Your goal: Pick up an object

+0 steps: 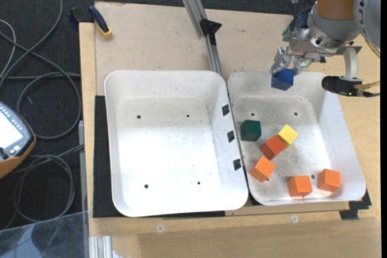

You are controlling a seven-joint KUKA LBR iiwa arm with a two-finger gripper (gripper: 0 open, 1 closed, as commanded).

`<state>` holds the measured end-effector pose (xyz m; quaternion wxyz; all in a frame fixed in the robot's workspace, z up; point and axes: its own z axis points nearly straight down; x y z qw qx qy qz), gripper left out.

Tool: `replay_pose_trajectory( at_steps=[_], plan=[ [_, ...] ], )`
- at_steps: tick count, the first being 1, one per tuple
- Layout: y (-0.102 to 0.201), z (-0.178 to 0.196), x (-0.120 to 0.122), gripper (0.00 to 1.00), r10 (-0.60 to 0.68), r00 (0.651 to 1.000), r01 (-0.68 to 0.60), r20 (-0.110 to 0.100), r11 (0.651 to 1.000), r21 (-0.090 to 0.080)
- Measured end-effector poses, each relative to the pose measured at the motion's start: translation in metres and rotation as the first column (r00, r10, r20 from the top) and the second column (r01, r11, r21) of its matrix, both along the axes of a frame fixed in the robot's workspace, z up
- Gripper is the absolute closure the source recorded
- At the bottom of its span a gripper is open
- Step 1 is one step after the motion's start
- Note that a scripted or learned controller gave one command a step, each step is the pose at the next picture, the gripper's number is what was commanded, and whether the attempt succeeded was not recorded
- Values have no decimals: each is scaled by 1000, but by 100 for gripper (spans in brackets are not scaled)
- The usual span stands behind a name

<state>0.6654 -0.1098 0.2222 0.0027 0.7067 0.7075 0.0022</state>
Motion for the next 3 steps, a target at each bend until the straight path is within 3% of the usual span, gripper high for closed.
replay_pose_trajectory(
  at_steps=[3],
  plan=[
    [179, 18, 6, 100, 7, 1000, -7, -4, 1000, 4]
  ],
)
